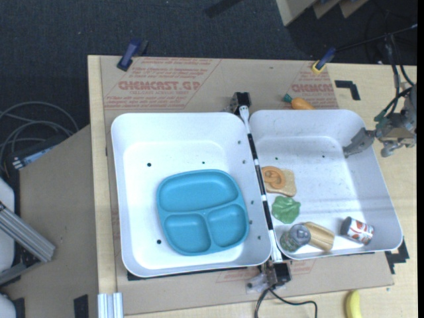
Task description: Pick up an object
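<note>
The right bin (371, 177) holds several small objects. A tan toast-like piece (278, 180) lies near its left wall, with a green crumpled item (286, 209) just below it. A tan bottle with a grey cap (307, 236) lies at the front, and a red-and-white can (358, 230) sits in the front right corner. My gripper (366, 150) hangs over the bin's far right corner, well apart from all of these objects. It is open, with nothing between its fingers (356, 143).
The left bin (132, 177) carries a blue divided tray (202, 211). An orange item (300, 103) lies on the bench behind the right bin. A yellow item (353, 305) rests at the bench's front right. Clamps (132, 53) grip the back edge.
</note>
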Controlling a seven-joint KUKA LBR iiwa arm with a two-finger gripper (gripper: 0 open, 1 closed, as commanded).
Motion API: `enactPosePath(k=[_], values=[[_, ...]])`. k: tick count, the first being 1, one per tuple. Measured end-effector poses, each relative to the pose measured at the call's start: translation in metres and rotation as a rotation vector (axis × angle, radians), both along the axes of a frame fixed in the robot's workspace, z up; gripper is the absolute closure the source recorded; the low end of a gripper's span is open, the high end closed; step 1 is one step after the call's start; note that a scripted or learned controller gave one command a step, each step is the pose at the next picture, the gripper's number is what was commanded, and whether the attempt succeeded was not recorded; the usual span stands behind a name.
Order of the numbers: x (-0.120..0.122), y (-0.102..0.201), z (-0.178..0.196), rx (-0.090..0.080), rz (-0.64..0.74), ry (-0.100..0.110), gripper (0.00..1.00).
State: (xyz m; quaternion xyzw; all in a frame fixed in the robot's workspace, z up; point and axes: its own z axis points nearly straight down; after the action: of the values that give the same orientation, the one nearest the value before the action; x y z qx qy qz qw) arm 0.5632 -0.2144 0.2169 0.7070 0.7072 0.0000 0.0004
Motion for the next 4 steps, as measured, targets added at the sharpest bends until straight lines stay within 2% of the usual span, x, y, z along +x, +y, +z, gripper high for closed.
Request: enactPosePath(k=[1, 2, 3, 4], values=[[-0.019, 0.080, -0.041, 0.001, 0.001, 0.001, 0.00], [-0.031, 0.119, -0.130, 0.001, 0.001, -0.002, 0.00], [0.069, 0.042, -0.130, -0.002, -0.001, -0.004, 0.00], [0.023, 0.075, -0.130, 0.001, 0.000, -0.003, 0.00]])
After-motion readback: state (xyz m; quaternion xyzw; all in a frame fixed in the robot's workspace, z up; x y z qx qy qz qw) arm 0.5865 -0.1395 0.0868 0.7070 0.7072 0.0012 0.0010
